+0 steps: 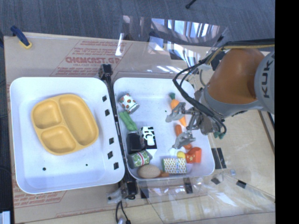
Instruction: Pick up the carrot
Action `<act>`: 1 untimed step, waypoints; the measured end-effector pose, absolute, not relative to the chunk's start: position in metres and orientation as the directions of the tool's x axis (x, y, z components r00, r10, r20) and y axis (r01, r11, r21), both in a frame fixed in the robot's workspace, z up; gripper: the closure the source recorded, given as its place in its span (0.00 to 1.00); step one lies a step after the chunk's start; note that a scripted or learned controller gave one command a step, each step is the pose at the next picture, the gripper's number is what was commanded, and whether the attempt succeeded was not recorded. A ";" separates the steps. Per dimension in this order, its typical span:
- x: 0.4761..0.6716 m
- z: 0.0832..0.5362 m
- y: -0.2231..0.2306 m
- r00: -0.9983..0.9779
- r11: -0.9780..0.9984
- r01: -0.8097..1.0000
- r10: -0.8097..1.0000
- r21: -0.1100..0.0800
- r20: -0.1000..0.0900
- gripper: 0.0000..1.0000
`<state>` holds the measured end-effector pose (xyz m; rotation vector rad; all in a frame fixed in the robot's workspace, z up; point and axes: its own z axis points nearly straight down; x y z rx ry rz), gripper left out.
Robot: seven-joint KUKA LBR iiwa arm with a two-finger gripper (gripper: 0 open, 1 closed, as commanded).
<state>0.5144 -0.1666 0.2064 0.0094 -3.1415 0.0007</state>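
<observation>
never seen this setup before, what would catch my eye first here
The big yellow divided plate stands out, lying alone in the left white bin. Next comes the grey arm with its orange band, reaching in from the right with its tool low over the right bin. There small items crowd together, among them a carrot near the tool and a red block.
</observation>
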 end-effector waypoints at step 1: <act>0.577 0.131 -0.202 -0.997 0.997 -0.078 -0.078 0.002 0.005 0.00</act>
